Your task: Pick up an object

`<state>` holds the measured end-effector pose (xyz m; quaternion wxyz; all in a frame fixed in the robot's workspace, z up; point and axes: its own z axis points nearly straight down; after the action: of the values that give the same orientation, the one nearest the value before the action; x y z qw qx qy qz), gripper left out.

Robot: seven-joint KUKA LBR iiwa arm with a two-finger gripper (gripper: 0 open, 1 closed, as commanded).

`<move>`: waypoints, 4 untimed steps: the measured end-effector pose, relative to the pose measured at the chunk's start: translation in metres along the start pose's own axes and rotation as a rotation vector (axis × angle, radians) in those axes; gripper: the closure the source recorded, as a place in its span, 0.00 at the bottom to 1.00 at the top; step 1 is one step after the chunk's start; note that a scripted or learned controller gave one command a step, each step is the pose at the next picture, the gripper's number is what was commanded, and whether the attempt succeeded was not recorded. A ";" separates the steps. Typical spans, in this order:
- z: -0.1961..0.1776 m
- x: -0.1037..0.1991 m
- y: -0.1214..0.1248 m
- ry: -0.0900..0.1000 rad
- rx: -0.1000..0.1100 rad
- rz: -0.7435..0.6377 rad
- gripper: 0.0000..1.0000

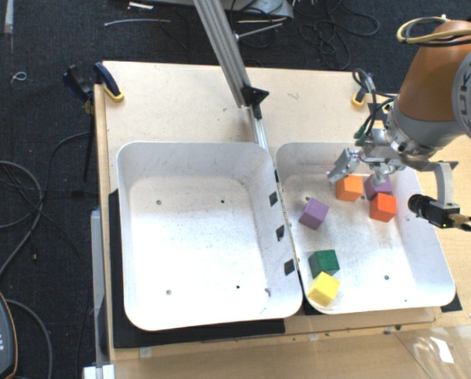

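Slanted aluminium rail [224,42], yellow-tipped clamps [109,83], black cables on dark carpet [14,188]

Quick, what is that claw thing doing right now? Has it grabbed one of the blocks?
Gripper: low in the right bin, over an orange block and a purple block; whether it holds either cannot be told.

**Bench and items resting on it**

Bench [180,105]: pale tan top, set on dark carpet. Two shallow white bins lie on it side by side, their inner rims touching. Left bin [133,212]: speckled floor. Right bin [425,275]: holds coloured blocks. Dark mat [196,332]: shows under the bins' near edge. Yellow-and-black clamp [101,81]: grips the far left corner. A second clamp [363,89]: sits at the far right edge.
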<state>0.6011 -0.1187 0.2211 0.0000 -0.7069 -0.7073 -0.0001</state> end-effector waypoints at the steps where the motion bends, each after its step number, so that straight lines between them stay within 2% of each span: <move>1: 0.128 -0.058 -0.037 0.000 0.002 0.005 0.00; 2: 0.129 -0.073 0.015 0.005 0.031 0.005 0.00; 3: 0.130 -0.015 0.061 0.001 0.037 0.003 0.00; 4: 0.121 -0.017 0.059 0.002 0.041 0.005 1.00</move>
<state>0.6602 -0.1358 0.1003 0.0152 -0.7085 -0.7054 0.0135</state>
